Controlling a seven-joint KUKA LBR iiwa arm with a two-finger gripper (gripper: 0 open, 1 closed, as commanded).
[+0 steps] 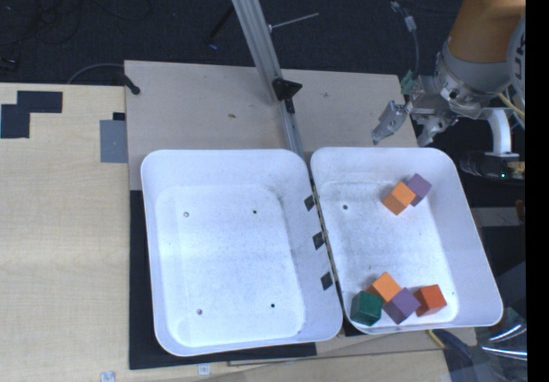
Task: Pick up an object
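Hovering before the pick, with nothing yet held

Nearest the camera, well below the fingers, four blocks huddled in the right bin's (467, 226) front corner: a green block (366, 308), an orange block (386, 286), a purple block (400, 305) and a red block (430, 299), touching or nearly so. Closer to the fingers, just below them, an orange cube (398, 197) and a purple cube (418, 187) sat touching each other. Beyond the bin's far rim the gripper (410, 124) hung above the bench, its fingers apart with nothing between them. By my judgement this was the approach step: no target had been reached. The next move called for travelling in over the bin, dropping onto one block, likely of the nearer pair, and closing without nudging its neighbour.
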